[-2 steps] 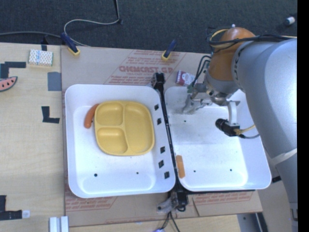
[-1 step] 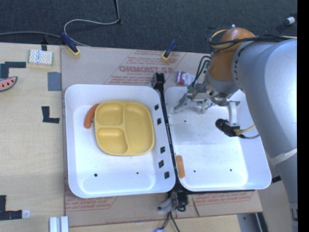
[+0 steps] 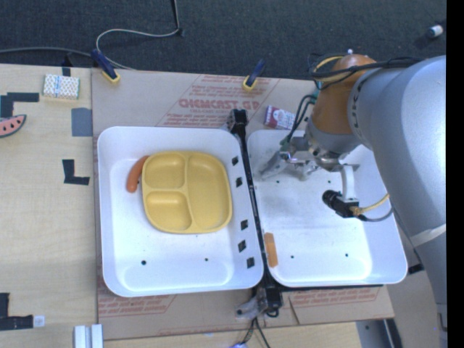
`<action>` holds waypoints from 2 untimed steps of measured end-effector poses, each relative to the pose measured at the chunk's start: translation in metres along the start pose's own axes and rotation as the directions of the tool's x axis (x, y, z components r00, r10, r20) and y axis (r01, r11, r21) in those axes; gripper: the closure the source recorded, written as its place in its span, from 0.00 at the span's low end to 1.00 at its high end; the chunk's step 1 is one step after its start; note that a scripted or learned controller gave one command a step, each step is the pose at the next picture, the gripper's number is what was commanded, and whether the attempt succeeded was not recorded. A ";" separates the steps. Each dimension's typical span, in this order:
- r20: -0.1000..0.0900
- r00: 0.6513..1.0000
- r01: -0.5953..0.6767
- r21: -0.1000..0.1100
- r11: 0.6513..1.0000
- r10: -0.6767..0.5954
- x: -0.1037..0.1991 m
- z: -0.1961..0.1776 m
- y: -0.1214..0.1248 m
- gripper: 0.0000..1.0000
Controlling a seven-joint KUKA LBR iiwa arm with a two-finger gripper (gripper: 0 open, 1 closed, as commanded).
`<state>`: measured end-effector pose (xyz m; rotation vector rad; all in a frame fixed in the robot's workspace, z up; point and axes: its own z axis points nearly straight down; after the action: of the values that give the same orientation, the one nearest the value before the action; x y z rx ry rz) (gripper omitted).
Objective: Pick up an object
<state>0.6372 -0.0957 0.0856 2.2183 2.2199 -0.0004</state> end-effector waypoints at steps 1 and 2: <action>0.000 1.000 0.000 -0.001 1.000 0.000 0.000 -0.010 0.000 1.00; -0.004 1.000 0.002 0.003 1.000 -0.002 0.071 -0.099 -0.052 1.00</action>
<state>0.5845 -0.0246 0.1843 2.2192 2.2257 0.0005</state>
